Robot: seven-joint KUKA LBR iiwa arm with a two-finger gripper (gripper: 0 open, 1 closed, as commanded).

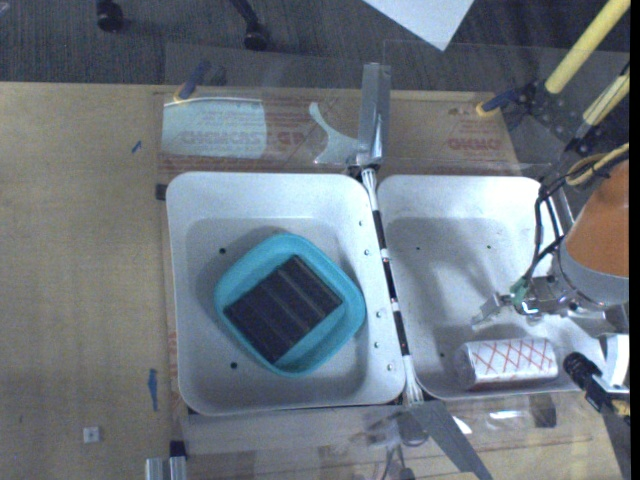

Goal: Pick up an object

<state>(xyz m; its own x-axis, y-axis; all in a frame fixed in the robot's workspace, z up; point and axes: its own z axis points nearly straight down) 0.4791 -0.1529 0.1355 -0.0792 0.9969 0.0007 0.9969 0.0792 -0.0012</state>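
Bench of pale wood (80,268) carries two shallow white plastic bins side by side. The left bin (190,218) holds a teal, rounded-square plastic dish (345,308) turned corner-on near the bin's middle, with a dark ribbed block (283,308) lying flat inside it. The right bin (450,208) holds a small white carton with a red lattice print (510,360), lying on its side along the near edge towards the right corner.

The grey arm with its orange band (605,233) reaches over the right bin's right edge, and its gripper (503,308) hangs low over the bin floor, just beyond the carton and apart from it. Whether the gripper is spread or closed cannot be told at this slant, and nothing shows in its hold.

The carton is the likeliest target, being the nearest thing to the tool. It lies close to the bin's wall, which probably leaves little room on that side, so a grasp across its short width looks more promising. The pick is not yet made.
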